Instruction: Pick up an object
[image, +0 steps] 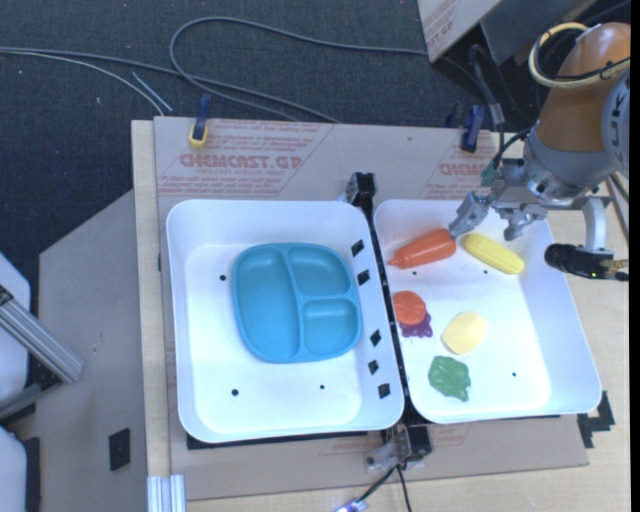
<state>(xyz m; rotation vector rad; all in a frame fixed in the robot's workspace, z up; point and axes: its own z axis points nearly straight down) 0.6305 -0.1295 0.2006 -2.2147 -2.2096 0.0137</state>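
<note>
The right bin (560, 330) holds several toy foods. An orange carrot (422, 248) lies at its upper left, and a yellow corn cob (493, 254) sits beside it. Lower down are an orange piece on a purple one (409, 309), a pale yellow lump (464, 332) and a green leafy piece (449, 377). My gripper (492, 224) hangs just above the corn cob and to the right of the carrot. Its two grey fingers are spread apart with nothing between them.
The left bin (200, 300) carries a blue divided plate (296, 301). A black divider with clips (372, 300) runs between the bins. A black cable fitting (585, 261) sticks in over the right bin's right rim. Blue clamps (199, 131) pin the board's back edge.
</note>
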